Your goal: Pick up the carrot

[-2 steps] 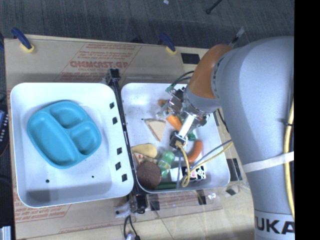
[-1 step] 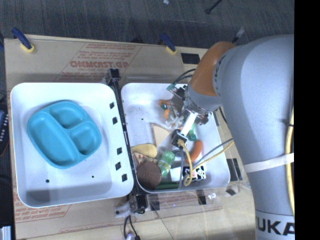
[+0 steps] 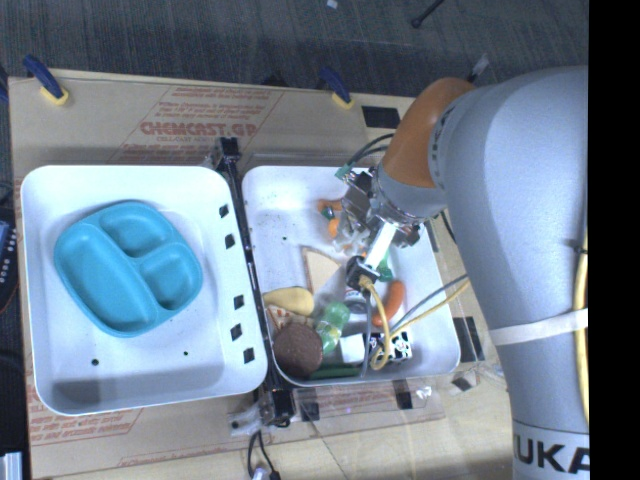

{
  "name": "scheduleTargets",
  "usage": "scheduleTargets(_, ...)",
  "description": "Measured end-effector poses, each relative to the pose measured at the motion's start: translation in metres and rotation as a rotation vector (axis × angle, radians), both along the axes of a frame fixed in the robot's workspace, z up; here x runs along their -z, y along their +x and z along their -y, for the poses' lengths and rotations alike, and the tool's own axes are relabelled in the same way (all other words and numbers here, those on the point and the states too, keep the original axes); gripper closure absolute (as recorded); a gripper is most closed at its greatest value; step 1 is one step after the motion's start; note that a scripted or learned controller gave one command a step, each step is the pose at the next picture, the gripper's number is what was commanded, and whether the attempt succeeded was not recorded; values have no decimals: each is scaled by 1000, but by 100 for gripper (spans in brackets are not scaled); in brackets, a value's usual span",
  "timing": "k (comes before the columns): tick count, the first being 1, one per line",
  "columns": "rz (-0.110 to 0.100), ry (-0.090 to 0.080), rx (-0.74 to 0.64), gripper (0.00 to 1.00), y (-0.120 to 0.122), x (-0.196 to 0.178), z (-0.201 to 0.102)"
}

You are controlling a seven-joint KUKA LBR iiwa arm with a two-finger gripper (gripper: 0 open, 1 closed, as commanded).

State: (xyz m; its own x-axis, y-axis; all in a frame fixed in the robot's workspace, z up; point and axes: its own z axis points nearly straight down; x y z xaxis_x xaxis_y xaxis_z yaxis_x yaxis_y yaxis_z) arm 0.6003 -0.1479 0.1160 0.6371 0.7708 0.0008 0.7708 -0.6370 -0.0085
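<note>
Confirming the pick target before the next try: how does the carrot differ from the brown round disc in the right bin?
The carrot is orange and elongated; the brown disc is dark and round. The carrot lies towards the right wall of the right bin; the brown disc sits at its lower left corner in the view. The carrot is slimmer than the disc. Both lie in that bin among clutter.

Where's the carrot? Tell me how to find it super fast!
Find the white bin crowded with toys, next to the one holding a blue plate. Look along its side nearest the robot arm, just above the black-and-white dice. The carrot is the short orange stick there, longer than the tiny orange bit by the far wall.
</note>
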Motion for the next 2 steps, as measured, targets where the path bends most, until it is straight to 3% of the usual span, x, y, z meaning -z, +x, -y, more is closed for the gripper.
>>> scheduleTargets(1, -3, -3, 68, 100, -15, 24, 4)
scheduleTargets(2, -6, -5, 667, 100, -24, -19, -44)
